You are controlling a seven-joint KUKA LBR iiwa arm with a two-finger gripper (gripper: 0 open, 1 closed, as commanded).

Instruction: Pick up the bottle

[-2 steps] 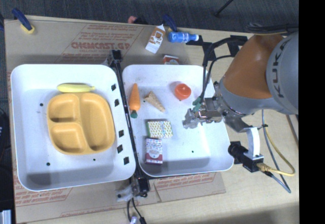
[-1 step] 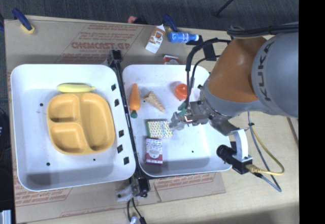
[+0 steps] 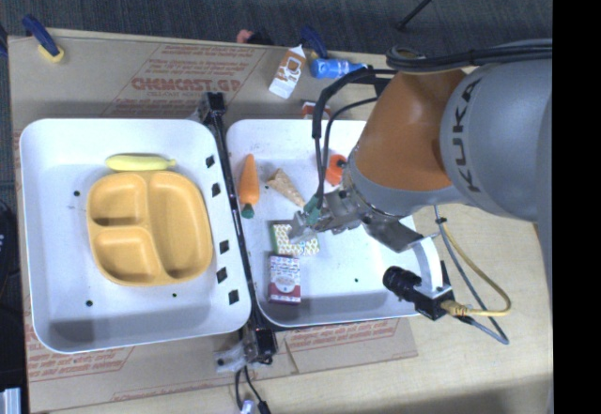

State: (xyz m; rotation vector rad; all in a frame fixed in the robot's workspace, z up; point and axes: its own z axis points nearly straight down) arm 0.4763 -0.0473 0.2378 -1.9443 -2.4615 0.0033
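Right bin (image 3: 282,314) partly behind arm (image 3: 441,135)

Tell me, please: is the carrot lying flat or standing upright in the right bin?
Lying flat. The carrot rests lengthwise on the right bin's floor, green end toward the camera.

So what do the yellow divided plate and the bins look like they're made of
The plate looks like molded plastic: even matte yellow, rounded compartment edges. The bins look like thin formed white plastic, smooth with a slight sheen and rounded corners, though I can't be sure.
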